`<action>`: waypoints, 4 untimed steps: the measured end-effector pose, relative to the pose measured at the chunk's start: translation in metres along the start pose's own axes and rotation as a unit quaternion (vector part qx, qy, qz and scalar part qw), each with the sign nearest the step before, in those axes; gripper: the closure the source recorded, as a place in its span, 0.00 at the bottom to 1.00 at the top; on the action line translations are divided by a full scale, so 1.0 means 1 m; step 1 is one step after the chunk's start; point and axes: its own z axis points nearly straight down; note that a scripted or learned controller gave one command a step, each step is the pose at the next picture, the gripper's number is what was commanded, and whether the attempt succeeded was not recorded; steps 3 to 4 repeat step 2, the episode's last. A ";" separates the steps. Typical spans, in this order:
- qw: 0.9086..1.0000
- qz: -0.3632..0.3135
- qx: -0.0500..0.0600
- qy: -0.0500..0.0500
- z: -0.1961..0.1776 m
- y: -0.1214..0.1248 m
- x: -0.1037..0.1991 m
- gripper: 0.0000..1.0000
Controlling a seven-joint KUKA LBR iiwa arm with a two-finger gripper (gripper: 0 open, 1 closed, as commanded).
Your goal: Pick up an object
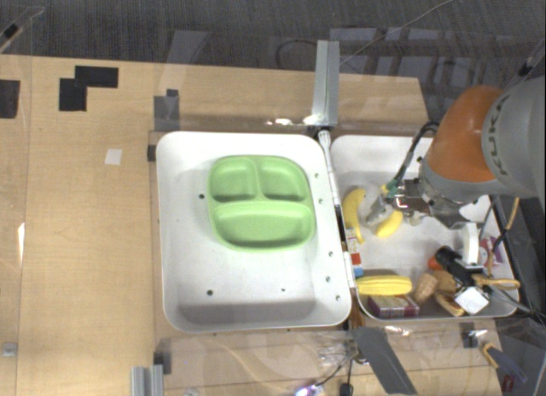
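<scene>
Down in the right bin (pixel 375 154), my claw (pixel 386 212) sits beside a banana (pixel 351 212), finger state unclear, nothing visibly lifted yet.

The arm (pixel 512 134) is a thick grey tube with a smooth, matte shell, entering from 3 o'clock. Next to the grey shell sits 1 broad orange band (pixel 461 134), rounded and glossy. Below it comes a darker grey wrist section. A thin black cable (pixel 413 148) curves along the band's 9 o'clock side toward the gripper (pixel 386 206), a small cluster of metal parts with a green spot.
</scene>
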 end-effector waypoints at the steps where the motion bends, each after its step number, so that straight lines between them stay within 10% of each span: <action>1: 1.000 0.001 0.000 0.001 -0.009 0.002 0.001 1.00; 2: 0.999 0.047 0.000 0.000 -0.090 0.051 0.032 1.00; 4: 0.999 0.047 0.000 0.000 -0.090 0.051 0.032 1.00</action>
